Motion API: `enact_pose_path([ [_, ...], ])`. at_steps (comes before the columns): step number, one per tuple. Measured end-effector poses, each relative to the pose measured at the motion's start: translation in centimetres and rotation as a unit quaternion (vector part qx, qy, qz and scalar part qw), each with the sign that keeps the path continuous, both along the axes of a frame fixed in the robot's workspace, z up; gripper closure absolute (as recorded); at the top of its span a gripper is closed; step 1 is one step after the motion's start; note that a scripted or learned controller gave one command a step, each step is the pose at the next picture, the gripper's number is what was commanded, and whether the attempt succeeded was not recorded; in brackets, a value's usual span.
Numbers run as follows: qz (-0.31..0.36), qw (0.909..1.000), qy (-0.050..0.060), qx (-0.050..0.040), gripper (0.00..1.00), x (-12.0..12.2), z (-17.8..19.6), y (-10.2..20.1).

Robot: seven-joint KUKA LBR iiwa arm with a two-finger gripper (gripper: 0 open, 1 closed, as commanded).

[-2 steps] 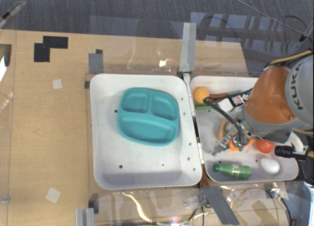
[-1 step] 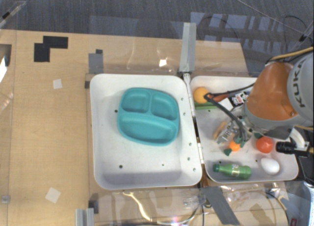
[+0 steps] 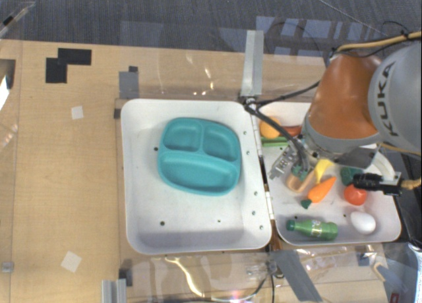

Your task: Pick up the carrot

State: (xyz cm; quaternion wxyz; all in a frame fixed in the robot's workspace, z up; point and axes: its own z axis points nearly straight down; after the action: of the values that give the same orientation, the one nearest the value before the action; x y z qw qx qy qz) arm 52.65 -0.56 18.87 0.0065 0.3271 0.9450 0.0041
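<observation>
- The jaws hang low inside the right bin, near its left wall; whether they are parted or closed cannot be told from this angle, and nothing is seen between them
- The carrot lies flat on the bin floor just to the right of the jaws, orange, tapered, with a small green stub at its lower left end; it touches a yellow piece above it
- It looks like a light, rigid plastic toy with a smooth skin, so probably slippery; the thicker middle seems the safest place to close across, not the narrow tip
- The grey arm comes in from the right, its orange band bulking over the bin, wrist pointing down and leftwards
- Nearby lie a red tomato, a white egg and a green bottle
- The left bin on the counter holds a teal divided plate
</observation>
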Motion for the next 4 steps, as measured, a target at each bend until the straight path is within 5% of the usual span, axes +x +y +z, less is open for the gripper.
enact_pose_path([
  [1,0.168,0.9858,0.003,-0.0041,1.0,-1.3,-0.3,-4.6],
  [2,0.043,0.9991,0.003,-0.0017,1.0,0.5,-0.3,0.3],
  [3,0.251,0.968,0.002,-0.0045,1.0,-2.1,-0.3,-0.3],
  [4,0.252,0.9677,-0.002,-0.0052,1.0,-1.8,0.9,-0.2],
])
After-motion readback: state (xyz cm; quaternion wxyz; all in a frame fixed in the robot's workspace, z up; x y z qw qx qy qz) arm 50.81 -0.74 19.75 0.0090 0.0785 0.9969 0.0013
